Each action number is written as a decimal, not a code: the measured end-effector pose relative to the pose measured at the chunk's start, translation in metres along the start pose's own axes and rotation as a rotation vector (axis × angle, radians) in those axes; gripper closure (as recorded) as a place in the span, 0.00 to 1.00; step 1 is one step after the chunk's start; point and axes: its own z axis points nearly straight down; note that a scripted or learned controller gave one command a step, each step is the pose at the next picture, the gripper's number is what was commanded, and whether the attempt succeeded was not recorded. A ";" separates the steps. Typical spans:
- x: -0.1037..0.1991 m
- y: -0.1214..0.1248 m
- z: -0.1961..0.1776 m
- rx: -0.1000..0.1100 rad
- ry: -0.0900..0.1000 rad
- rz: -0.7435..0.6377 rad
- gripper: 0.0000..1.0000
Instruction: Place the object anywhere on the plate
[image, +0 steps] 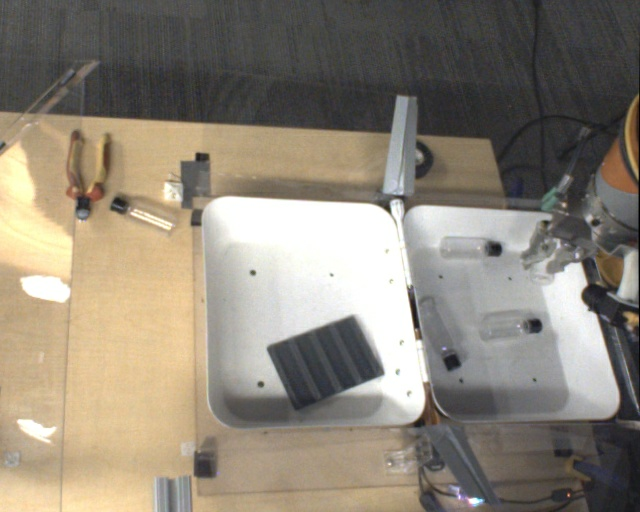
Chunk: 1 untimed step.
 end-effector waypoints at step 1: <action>0.064 0.023 -0.007 0.002 0.001 0.007 1.00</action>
